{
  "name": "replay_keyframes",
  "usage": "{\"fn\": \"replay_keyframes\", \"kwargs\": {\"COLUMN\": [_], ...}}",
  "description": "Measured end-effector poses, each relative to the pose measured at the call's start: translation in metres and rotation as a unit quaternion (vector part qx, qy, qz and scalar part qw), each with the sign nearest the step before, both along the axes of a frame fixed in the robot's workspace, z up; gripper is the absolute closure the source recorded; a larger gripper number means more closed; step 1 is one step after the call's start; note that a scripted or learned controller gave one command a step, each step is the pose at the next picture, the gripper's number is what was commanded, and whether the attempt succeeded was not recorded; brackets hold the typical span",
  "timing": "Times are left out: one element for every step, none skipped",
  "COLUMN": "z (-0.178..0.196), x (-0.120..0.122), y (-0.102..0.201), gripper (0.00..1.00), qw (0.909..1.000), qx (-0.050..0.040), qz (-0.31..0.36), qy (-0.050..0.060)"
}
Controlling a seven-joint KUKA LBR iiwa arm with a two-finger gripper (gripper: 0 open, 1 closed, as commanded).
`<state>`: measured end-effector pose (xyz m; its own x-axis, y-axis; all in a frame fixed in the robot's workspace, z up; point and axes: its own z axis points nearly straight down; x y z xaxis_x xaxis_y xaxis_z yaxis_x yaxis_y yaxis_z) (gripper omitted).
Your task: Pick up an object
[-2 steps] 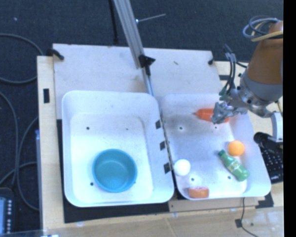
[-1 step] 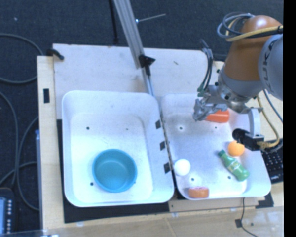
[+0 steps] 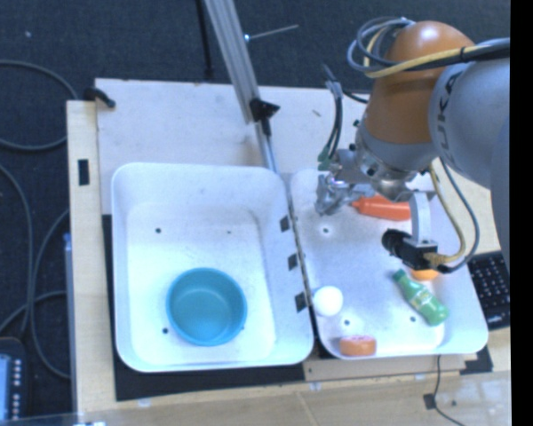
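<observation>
An orange carrot lies flat near the right bin's far side. A green bottle with an orange cap lies tilted near its right edge. A white ball and an orange-topped round piece rest at the near edge. A blue bowl sits upright in the left bin.

2 bins, both white. Left bin: 1 bowl, plain blue. Right bin: 1 ball, white; 1 bottle, green with orange cap; 1 carrot-like piece, orange; 1 small disc, orange. Arm: grey, orange band. Desk: pale beige. Floor: dark carpet, speckled.
</observation>
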<state>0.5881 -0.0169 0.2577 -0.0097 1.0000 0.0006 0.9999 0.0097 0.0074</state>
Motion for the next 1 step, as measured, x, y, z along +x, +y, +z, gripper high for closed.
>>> {"fn": "replay_keyframes", "kwargs": {"z": [-0.0021], "x": [0.0063], "y": [0.0573], "gripper": [1.00], "qw": [1.0000], "qx": [0.0004], "qz": [0.000], "qy": [0.002]}}
